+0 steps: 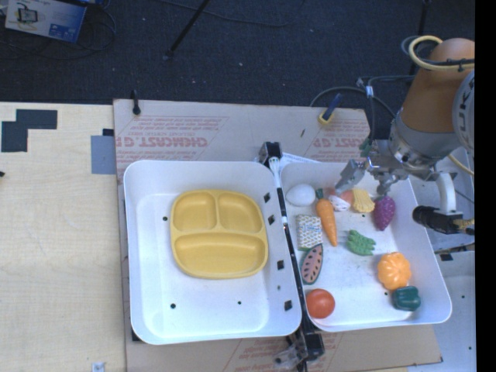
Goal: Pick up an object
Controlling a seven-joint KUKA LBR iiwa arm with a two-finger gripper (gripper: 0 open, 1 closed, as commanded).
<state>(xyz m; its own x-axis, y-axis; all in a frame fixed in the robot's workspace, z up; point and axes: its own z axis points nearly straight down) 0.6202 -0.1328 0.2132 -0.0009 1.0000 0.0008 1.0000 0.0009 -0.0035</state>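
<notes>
Tabletop [46, 231]: pale wood surface with a cardboard sheet under two white bins.

Left bin [147, 285]: holds one yellow compartment plate [218, 233], lying flat near the bin's centre.

Right bin [430, 285]: holds the toy foods.

Arm [434, 99]: reaches in from the right, orange band above the wrist, over the far right corner of the right bin.

Pincer [367, 178]: above the far end of the right bin, fingers spread, nothing between them. One finger is over the white-and-red piece [339, 201], the other near the purple grapes [383, 211].

Contents of the right bin, roughly by size:
- carrot [328, 223], lying lengthwise near the middle
- watermelon slice [311, 263], near the divider
- checked waffle-like block [308, 231], beside the carrot
- orange pumpkin [394, 270], right side
- red tomato [320, 303], near corner
- white egg [301, 195], far left
- green leafy piece [359, 243], centre
- dark green pepper [406, 297], just beside the pumpkin
- small yellow piece [363, 201], touching the grapes
</notes>
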